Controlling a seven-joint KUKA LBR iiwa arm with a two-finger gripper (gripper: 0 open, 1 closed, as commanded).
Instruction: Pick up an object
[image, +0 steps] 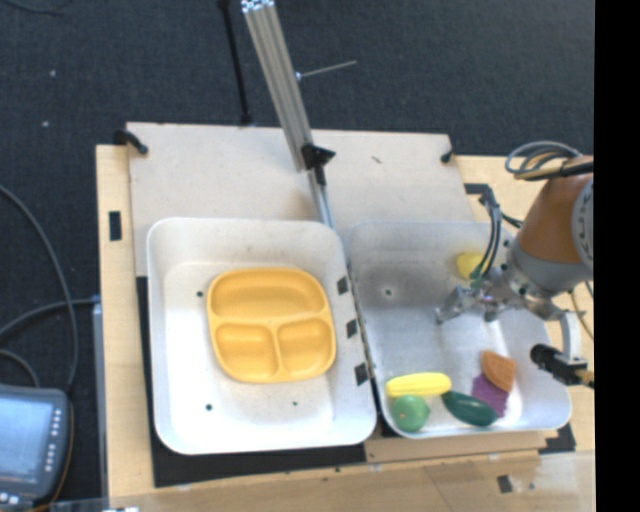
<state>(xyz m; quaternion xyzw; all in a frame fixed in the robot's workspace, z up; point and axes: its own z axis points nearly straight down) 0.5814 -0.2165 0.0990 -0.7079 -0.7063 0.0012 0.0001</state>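
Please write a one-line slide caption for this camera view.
Arm's gripper over right bin near toys; yellow tray in left bin.

Single fixed camera, mounted high. Looks down at a slant on both bins (160, 300). Arm (555, 230) enters from right.

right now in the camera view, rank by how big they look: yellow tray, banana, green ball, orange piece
1. yellow tray, by far the largest
2. banana
3. green ball and orange piece: these look about alike, so I won't rank them.
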